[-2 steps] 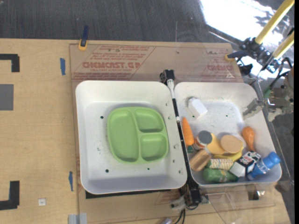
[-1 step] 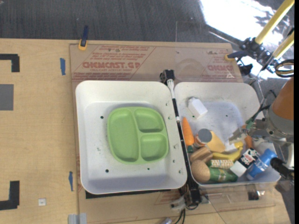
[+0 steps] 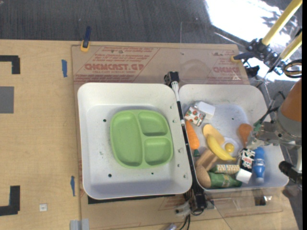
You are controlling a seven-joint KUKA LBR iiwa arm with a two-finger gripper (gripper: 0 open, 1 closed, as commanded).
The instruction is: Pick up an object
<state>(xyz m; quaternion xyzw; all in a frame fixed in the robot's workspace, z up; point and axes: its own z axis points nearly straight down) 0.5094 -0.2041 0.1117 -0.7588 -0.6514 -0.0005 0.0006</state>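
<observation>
From the camera view, the hand point(image 3: 263, 133) hangs over the right bin point(image 3: 249, 96), can't tell its state, right above the packed toy pile: banana point(image 3: 217, 145), blue bottle point(image 3: 259, 163), carton point(image 3: 246, 159). Everything's touching, so a grab could easily slip off or snag two.

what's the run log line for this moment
arm: at right bin's right side | gripper: above toy pile, near blue bottle | held: nothing seen | green tray: in left bin
</observation>
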